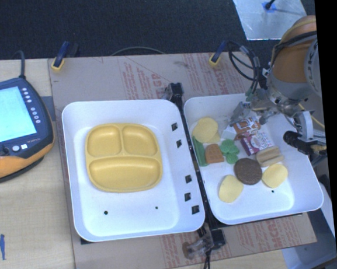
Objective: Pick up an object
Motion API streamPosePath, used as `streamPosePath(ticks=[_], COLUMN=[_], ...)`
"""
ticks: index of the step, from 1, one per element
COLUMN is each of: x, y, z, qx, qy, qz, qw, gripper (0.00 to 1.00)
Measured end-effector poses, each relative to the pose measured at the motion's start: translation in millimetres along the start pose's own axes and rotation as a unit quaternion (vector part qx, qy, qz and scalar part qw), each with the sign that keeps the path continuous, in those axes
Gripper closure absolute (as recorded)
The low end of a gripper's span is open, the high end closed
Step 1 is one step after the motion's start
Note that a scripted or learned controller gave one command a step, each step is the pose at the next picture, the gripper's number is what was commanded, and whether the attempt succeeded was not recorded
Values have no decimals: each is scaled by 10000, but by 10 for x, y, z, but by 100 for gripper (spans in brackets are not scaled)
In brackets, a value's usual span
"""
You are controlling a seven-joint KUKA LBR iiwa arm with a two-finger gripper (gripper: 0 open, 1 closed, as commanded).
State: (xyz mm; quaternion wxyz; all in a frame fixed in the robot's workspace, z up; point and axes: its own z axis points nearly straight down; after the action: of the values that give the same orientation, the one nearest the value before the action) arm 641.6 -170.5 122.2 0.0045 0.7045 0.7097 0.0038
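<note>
The right bin (303,204) holds several small objects. These are a pale yellow round piece (205,129), a green strip (200,151), an orange-brown piece (215,154), a green piece (229,149), a red-and-white packet (252,135), a tan block (269,156), a brown disc (248,171) and two yellow pieces (230,188) (275,175). My gripper (253,107) hangs over the bin's far right part, just above the packet's upper end. The grey and orange arm (294,61) behind it hides the bin's far right corner.
The left bin (77,168) holds a yellow divided plate (123,156). A teach pendant (13,130) lies on the bench at the far left. Cables and a black fitting (301,143) crowd the right bin's right rim. Clips line the seam between the bins.
</note>
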Motion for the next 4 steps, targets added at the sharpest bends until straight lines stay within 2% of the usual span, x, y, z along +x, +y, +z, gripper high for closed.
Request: streamPosePath(ticks=[1,3,4], x=[47,51,-105], y=[-66,-70,-84], z=[41,85,155], qx=[-48,-62,-78], qy=[-28,-26,24], qz=[14,9,-3], qw=[10000,10000,10000], gripper=[0,0,0])
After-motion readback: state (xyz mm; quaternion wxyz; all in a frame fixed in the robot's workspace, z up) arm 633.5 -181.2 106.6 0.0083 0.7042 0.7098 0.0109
